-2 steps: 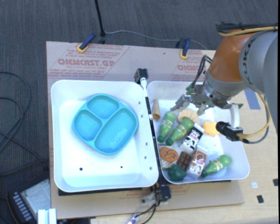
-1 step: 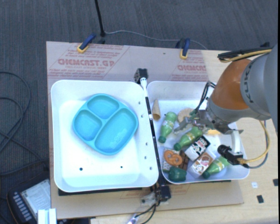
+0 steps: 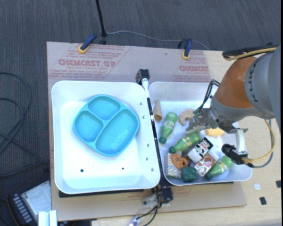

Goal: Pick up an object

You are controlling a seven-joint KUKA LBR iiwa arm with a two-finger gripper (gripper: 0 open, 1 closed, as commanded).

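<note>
- Camera view looks down on two shallow white bins: the left bin (image 3: 66,126) bears a light-blue three-compartment plastic plate (image 3: 106,125), and the right bin (image 3: 179,91) bears a crowd of small toy foods.
- The grey arm with the orange band (image 3: 236,91) reaches over the right bin; its gripper (image 3: 201,121) sits low among the toys, near a green toy bottle with a yellow cap (image 3: 187,141).
- Whether the jaws are apart or together I cannot tell; the wrist hides them.
- Nearby lie another green bottle (image 3: 168,125), a black-and-white carton (image 3: 200,150) and a brown pretzel (image 3: 179,161).
- Risk, as I judge it: the toys lie touching, so closing could nudge neighbours or pinch two at once, and a round bottle may roll free.
</note>
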